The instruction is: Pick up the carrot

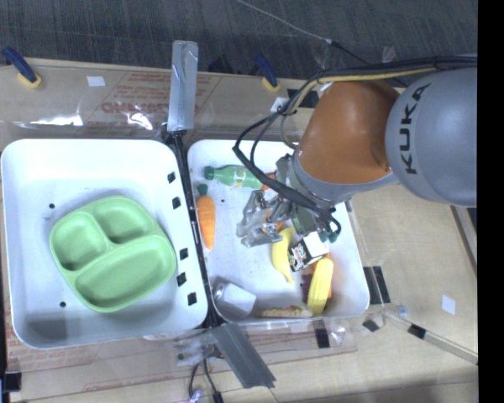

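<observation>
The carrot (206,222) is orange with a small green top. It lies lengthwise against the left wall of the right bin (353,259), close to the divider between the bins. My gripper (256,223) hangs over the middle of that bin, a short way right of the carrot and apart from it. The grey arm with its orange band (349,133) reaches in from the right and hides the bin's upper right part.
A green bottle (232,175) lies at the right bin's back. A banana (280,256), a corn cob (320,282) and a small white-grey object (233,296) lie near its front. The left bin (25,183) holds a green divided plate (111,251).
</observation>
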